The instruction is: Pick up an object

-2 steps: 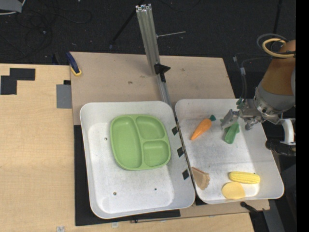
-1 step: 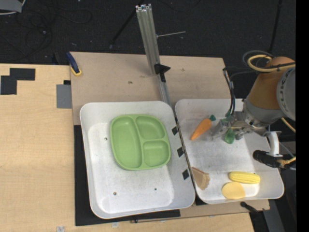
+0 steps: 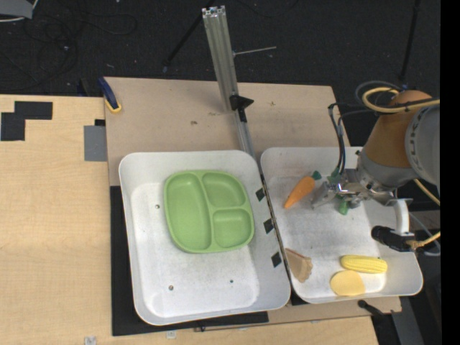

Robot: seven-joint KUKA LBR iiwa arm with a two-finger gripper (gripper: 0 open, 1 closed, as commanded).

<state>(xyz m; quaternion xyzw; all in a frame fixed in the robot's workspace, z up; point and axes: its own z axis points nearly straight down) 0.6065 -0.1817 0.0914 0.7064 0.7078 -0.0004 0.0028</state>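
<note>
Now tool [image 3: 338,195] low in right bin [image 3: 327,282], just beside carrot [image 3: 299,191].

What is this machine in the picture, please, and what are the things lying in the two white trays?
The picture comes from one camera fixed above a bench, looking down at a slant. The grey machine with the orange band is a robot arm reaching in from the right. At its end is a gripper, a small two-finger claw, which is low over the right bin. I cannot tell whether it holds anything.

In the right bin lie a toy carrot just beside the gripper, a brown wedge-shaped piece, a yellow corn cob and a round yellow piece. Something small and green sits under the gripper. The left bin holds a green divided plate.
</note>
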